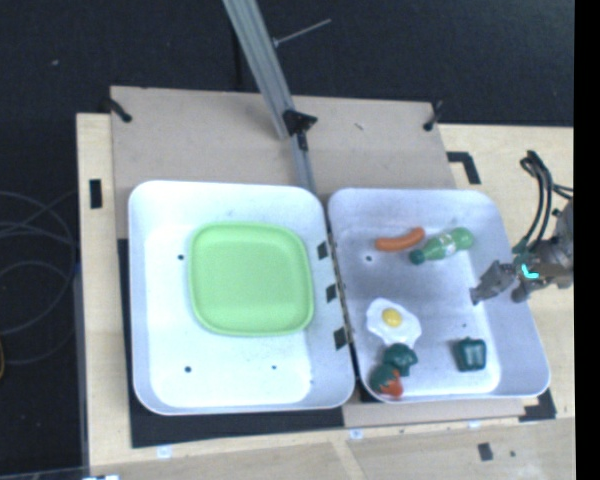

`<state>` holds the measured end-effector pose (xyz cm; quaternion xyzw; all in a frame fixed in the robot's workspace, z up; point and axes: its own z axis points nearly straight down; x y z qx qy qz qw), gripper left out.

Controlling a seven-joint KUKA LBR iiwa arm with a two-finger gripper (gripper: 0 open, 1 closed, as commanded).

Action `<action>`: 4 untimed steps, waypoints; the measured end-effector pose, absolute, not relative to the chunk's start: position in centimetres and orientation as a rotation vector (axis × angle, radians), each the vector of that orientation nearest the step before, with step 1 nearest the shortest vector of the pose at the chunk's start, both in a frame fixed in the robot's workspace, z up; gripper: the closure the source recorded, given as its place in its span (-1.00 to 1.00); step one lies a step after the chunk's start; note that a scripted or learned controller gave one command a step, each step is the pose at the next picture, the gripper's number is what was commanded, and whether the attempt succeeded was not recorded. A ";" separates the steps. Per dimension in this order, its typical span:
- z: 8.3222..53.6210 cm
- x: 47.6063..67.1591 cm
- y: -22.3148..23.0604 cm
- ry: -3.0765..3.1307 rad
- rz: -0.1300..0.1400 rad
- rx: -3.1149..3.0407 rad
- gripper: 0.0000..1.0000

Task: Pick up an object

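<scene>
Nothing is picked up so far, by the look of it. The gripper (492, 280) sits at the right edge of the frame, over the right rim of the right bin (430, 206), and no object shows between its fingers. Whether the pincer is spread or pressed together I cannot tell; it is too small and blurred here.

All the candidates lie loose on the floor of the right bin. A green bottle (442, 245) lies tilted in the upper part, its lower end just beside an orange sausage (399, 239) to its left. A fried egg (393, 320) lies near the middle, and just below it a broccoli piece (400, 357) touches a small red item (387, 380) at the lower edge. A dark green pepper-like piece (469, 354) sits alone at the lower right, the nearest thing to the gripper. So the reach, the descent, the close and the lift are all left.

The left bin (160, 208) carries a light green plate (250, 278), well apart from the arm. The bin's right wall beside the gripper is the likeliest obstacle; a grey pole (260, 48) at the upper centre stands clear
</scene>
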<state>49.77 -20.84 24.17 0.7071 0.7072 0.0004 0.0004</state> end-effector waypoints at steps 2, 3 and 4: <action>19.9 49.7 -21.2 2.222 -0.003 2.224 -1.00; 14.3 50.0 -22.1 2.223 -0.004 2.225 -1.00; 10.0 50.0 -22.1 2.220 -0.001 2.222 -1.00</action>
